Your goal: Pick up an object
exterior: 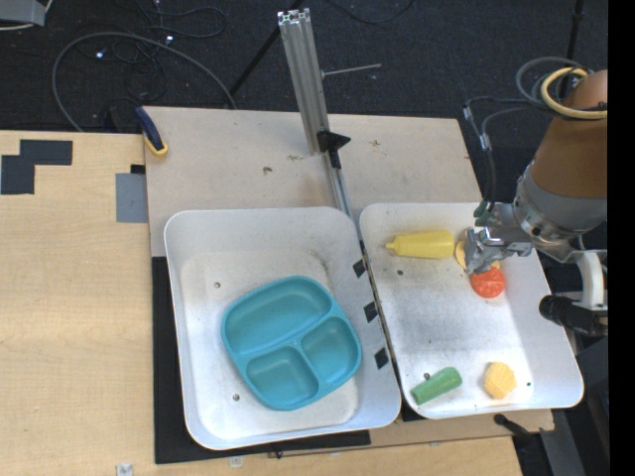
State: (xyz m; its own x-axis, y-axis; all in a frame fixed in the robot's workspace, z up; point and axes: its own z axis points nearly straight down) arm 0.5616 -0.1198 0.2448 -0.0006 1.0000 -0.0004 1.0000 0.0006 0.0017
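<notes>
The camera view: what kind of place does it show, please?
Probably a robotics lab test bench. Two shallow white plastic bins hold toy-like items, such as a blue divided plastic tray, a grey robot arm reaches in, and loose black cables lie behind.

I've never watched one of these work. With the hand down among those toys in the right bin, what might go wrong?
Two things, I'd guess. The hand sits squeezed between the yellow toy and the red toy, so it may knock one aside rather than pick it up. It is also near the right bin's far rim, so a nudged toy could end up wedged against that wall.
</notes>
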